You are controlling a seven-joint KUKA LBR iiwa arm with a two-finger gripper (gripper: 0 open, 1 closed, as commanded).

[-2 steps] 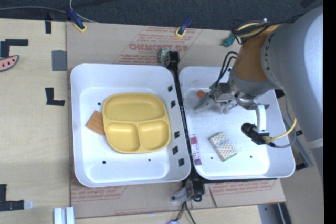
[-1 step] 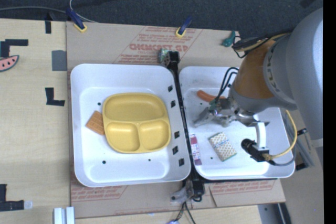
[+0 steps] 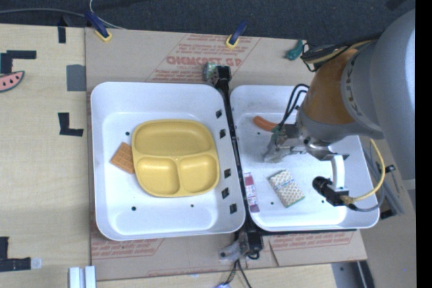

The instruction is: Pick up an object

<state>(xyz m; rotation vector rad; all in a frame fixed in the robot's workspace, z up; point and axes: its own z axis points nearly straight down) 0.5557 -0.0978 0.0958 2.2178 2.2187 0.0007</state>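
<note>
— Grey metal with an orange band: we record the arm (image 3: 358,91) entering from the right, bent down over the right bin (image 3: 351,216), its wrist low and its tool (image 3: 275,148) close above the bin floor near the bin's left half.

— And the tool's state?

— We cannot tell; it is small, dark and partly masked by cables, so we leave it open whether anything is held.

— Contents of that bin?

— An orange, elongated object (image 3: 264,123) lies just beside the tool, on its upper left, its right end hidden behind the tool. A small squarish packet (image 3: 286,187) with a fine checked pattern lies below the tool, apart from it. A narrow printed strip (image 3: 250,189) lies against the left wall.

— The left bin (image 3: 108,212)?

— A yellow, smooth, three-compartment tray (image 3: 176,157) of rounded shape sits in the middle. A tan, textured flat piece (image 3: 123,158) shows at its left, partly tucked under the tray.

— Surroundings?

— Both bins are glossy white and shallow, resting on printed cardboard (image 3: 162,54) on the wooden desk (image 3: 40,145).
</note>
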